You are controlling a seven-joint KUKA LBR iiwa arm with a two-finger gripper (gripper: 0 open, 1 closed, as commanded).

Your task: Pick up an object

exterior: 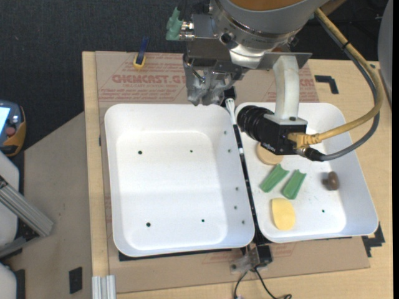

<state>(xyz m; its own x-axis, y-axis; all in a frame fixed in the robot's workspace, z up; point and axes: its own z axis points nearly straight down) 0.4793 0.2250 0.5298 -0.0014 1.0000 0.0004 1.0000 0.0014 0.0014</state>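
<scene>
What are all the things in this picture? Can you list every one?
white bins: 2, white, side by side on the bench
green blocks: 2, green, in the right bin, lying next to each other
yellow piece: 1, yellow, in the right bin, below the green blocks
small brown lump: 1, brown, in the right bin, near its right wall
tan disc: 1, tan, in the right bin, partly under the black fitting
cardboard sheet: 1, brown, under the bins
arm: 1, grey with orange, reaching in above the bins
gripper: 1, grey metal, above the bins' far edge
</scene>
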